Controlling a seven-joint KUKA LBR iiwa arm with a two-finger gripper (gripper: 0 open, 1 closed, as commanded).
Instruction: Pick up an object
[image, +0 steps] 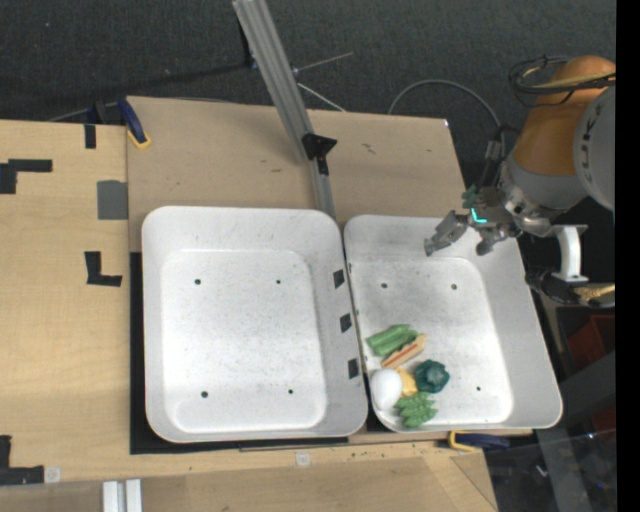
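Jaws (464, 238) spread, toy pile (407, 378) well apart

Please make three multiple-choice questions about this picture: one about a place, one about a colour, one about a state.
1. Where do the small objects lie?
A. Left bin
B. Right bin, near-left corner
C. On the bench

2. What colour is the round object in the pile?
A. White
B. Blue
C. Black

3. What is the pincer doing?
A. Holding an object
B. Hanging open above the right bin's far edge
C. Touching the pile

Answers: 1 B, the pile sits in the right bin corner. 2 A, the white ball shows it. 3 B, the pincer has spread fingers with nothing between.
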